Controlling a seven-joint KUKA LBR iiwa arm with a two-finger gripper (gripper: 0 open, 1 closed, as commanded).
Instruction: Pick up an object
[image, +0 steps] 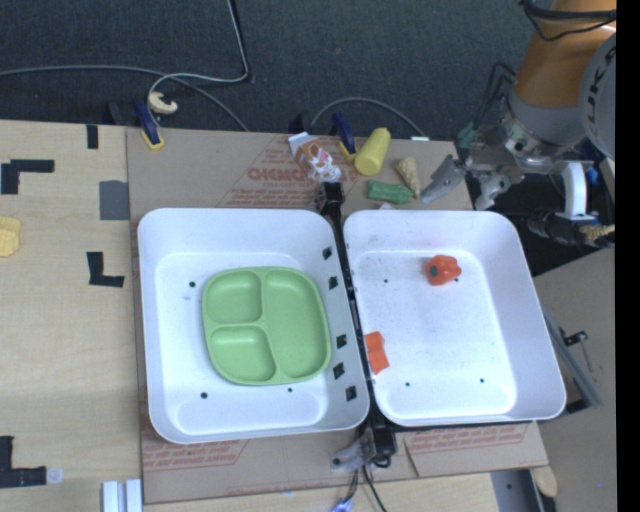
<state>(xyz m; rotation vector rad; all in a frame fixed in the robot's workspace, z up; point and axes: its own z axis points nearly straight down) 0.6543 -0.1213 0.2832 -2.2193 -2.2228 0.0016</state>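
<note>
Grey two-finger gripper (470, 183) hangs at approx. 1 o'clock of the view, beyond the far rim of the right shallow white plastic bin (520, 330); fingers spread, nothing between them. Candidate objects: small orange-red toy pepper w/ green stem (442, 269), lying at 12 o'clock within the right bin's floor, apart from the walls; orange block (375, 352) at 9 o'clock, touching the bin's left wall. Left bin (160, 330) holds a green three-compartment plastic plate (266, 325). Step in hand (judged): approach. Best practice: choose the pepper, since it sits free; centre over it, descend vertically w/ fingers wide, close only when they straddle it.
</note>
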